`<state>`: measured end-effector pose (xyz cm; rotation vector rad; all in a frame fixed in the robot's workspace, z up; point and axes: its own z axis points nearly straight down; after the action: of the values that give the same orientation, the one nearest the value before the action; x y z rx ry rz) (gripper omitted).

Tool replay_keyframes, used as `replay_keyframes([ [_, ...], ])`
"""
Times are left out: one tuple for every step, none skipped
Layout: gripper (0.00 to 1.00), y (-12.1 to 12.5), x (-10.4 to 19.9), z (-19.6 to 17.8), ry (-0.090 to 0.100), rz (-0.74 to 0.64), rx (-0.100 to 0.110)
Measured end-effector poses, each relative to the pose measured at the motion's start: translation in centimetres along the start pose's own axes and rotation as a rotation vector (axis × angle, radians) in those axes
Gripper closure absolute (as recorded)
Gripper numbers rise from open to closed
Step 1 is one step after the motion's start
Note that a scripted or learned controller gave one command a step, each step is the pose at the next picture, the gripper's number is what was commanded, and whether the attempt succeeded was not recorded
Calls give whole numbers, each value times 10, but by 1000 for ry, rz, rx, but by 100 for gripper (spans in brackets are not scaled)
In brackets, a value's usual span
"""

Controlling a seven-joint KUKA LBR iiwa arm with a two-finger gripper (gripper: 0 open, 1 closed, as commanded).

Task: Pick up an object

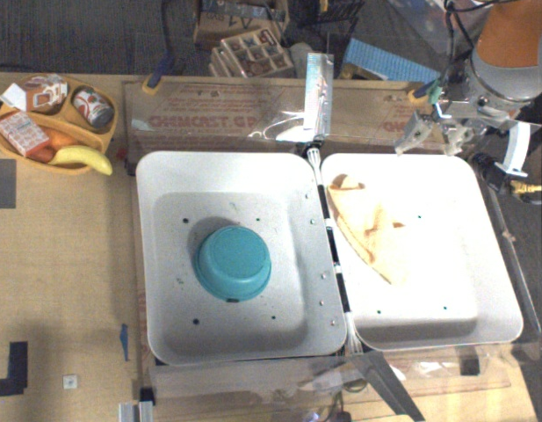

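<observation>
Teal bowl (234, 262) sits upside down in the left bin (165, 183), a little toward seven o'clock from that bin's centre; being round, it has no long axis and points nowhere. A tan cloth-like sheet (363, 222) lies in the right bin (481, 262), its long axis running from eleven o'clock to five o'clock. The gripper (433, 139) hangs over the right bin's twelve o'clock rim with its fingers spread apart, gripping nothing.

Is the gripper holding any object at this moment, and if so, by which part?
Nothing is held. The gripper hangs open above the right white bin's far edge, away from the round teal plastic bowl.
</observation>
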<state>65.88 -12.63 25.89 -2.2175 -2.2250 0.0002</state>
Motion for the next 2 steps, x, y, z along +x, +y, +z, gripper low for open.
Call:
replay_keyframes([
  [0, -36, 30, 95, -1, -125, -2],
  [0, -55, 9, 164, -2, -220, -19],
])
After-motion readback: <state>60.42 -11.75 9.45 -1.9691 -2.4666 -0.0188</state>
